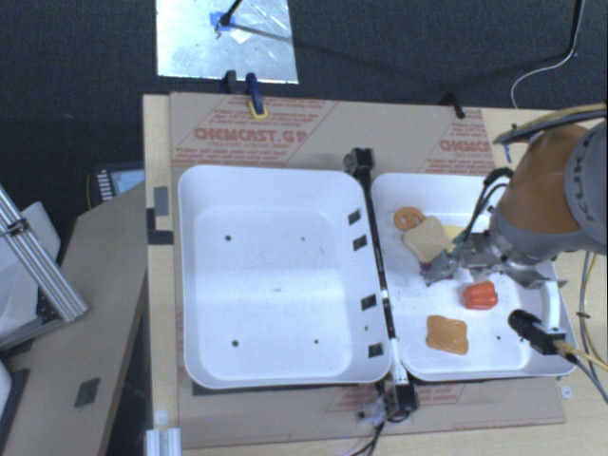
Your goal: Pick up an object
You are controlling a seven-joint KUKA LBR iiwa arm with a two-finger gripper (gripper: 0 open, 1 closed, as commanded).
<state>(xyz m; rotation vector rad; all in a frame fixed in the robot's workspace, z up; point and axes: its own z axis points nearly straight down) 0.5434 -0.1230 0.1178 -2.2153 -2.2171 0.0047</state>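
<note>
I see the desk [313, 122] carrying two white bins: the left bin [275, 274] at frame centre, the right bin [494, 354] at lower right. My arm [551, 198] enters from the right, over the right bin. The gripper [445, 268] sits low among the objects; whether it is spread or pinched I cannot tell. Nearby lie a tan block [427, 240], an orange piece [446, 334], a red piece [480, 295] and a pretzel shape [409, 218]. I judge this the grasp attempt; next comes a lift to confirm a hold.
</note>
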